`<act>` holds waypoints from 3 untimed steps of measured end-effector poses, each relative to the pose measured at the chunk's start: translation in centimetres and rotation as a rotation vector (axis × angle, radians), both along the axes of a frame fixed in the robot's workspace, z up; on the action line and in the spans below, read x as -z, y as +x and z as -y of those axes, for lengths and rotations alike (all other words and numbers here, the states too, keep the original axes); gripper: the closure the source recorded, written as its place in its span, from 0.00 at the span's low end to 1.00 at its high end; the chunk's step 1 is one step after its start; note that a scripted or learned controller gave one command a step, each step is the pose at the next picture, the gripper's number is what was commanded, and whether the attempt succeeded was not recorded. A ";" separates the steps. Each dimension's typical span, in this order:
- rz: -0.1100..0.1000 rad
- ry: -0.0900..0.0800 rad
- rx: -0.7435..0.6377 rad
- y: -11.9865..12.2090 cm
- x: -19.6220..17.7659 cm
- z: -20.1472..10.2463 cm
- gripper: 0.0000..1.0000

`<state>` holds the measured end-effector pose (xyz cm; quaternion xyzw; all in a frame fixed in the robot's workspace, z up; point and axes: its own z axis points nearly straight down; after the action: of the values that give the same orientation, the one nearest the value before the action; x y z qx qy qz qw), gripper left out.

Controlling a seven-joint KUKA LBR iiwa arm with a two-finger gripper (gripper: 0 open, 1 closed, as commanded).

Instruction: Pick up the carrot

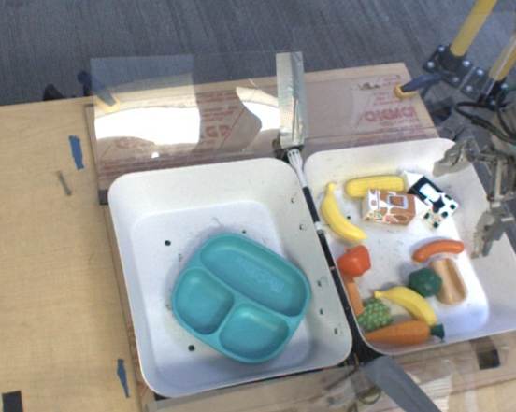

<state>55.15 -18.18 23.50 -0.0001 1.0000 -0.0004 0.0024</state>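
Our end effector [486,208] hangs at the right bin's [515,308] three o'clock edge, fingers spread and gripping nothing, well apart from the toys, so we judge the approach not yet made. The carrot [397,333] lies flat at the bin's six o'clock, against the near wall, orange and tapered with a green tip at its right end, beside a banana [408,302] and grapes [376,313].

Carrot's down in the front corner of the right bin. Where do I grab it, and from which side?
Probably take the carrot at mid-body, coming straight down with fingers across its width. It lies flat along the bin's front wall, grapes and a banana crowding behind, so a side approach looks blocked.
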 end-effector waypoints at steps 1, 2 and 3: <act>0.005 0.000 0.035 -2.2 13.9 -5.8 0.00; -0.004 0.003 0.192 -1.9 15.0 -9.2 0.00; 0.003 0.001 0.359 6.5 14.9 -5.4 0.00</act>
<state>61.69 -12.77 8.62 0.1784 0.9840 -0.0002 0.0036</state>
